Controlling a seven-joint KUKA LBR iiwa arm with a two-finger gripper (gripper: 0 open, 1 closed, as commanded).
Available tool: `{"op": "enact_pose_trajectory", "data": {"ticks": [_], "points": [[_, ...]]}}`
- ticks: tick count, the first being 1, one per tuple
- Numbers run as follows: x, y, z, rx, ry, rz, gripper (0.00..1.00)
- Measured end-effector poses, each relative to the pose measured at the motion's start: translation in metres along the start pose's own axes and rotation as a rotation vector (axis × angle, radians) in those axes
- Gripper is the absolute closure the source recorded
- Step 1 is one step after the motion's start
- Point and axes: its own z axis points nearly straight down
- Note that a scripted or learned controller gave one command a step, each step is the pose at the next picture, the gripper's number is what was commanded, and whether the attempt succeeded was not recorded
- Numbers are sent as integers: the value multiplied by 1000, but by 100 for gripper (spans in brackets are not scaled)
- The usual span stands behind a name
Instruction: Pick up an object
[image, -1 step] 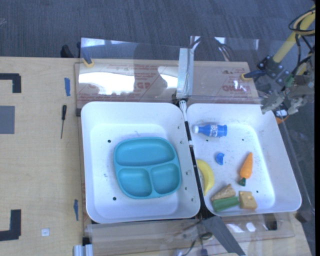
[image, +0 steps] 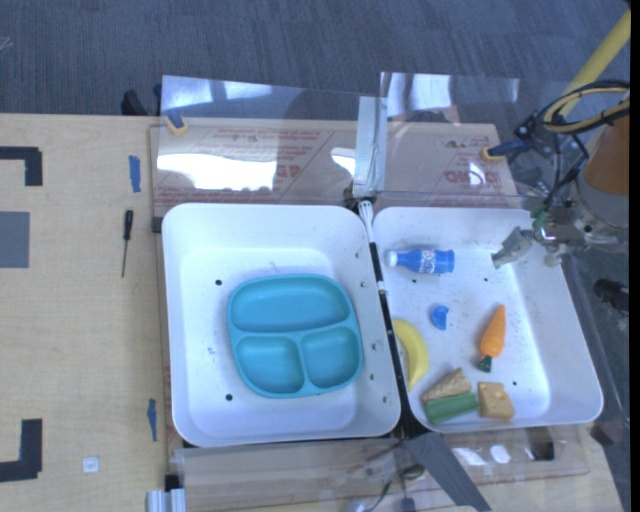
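Observation:
My gripper (image: 528, 252) hovers over the far right corner of the right bin (image: 575, 385), its two fingers spread apart with nothing between them, so it is open. In that bin lie a blue bottle (image: 422, 261) on its side, to the left of the gripper, a small blue piece (image: 439, 318), an orange carrot (image: 492, 334), a yellow banana (image: 411, 350) against the left wall, a tan bread wedge (image: 447, 384), a green pickle (image: 451, 405) and a tan cube (image: 495, 401). The carrot lies below the gripper, nearer the front.
The left bin (image: 190, 300) holds a blue divided plate (image: 294, 333). Clear plastic panels (image: 260, 150) stand behind both bins. Cables and the arm's orange band (image: 608, 165) are at the far right. A dark pen (image: 126, 238) lies on the wooden bench at left.

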Motion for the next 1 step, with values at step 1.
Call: {"op": "enact_pose_trajectory", "data": {"ticks": [1], "points": [[2,-13,1,-16,-5,24,0]]}}
